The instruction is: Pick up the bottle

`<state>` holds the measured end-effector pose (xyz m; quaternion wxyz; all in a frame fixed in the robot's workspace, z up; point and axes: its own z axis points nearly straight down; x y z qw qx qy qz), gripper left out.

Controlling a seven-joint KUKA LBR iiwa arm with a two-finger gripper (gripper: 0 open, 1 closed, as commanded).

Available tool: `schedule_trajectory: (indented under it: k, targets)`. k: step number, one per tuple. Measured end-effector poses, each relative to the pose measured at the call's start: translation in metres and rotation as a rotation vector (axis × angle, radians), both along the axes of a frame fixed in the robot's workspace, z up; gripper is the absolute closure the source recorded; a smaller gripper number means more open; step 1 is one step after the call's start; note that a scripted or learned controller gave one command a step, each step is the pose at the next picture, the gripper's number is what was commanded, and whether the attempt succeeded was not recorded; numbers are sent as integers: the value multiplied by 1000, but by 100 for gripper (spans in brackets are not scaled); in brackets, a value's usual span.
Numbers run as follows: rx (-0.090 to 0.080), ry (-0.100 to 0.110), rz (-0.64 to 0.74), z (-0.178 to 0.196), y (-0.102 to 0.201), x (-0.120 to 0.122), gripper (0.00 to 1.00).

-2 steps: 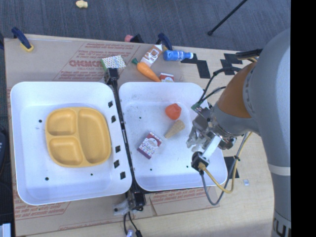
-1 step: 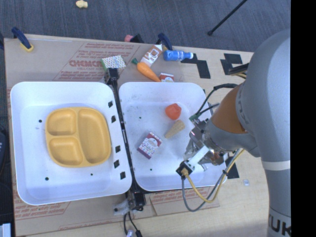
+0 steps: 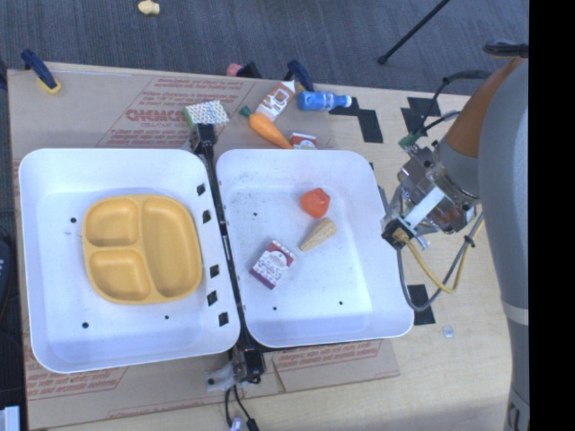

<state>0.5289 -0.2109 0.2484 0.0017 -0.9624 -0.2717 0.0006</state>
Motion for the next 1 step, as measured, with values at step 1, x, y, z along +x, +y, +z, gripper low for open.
schedule_trajectory:
  k: [1]
  targets:
    - [3,5,-256,-115,9,-50,100]
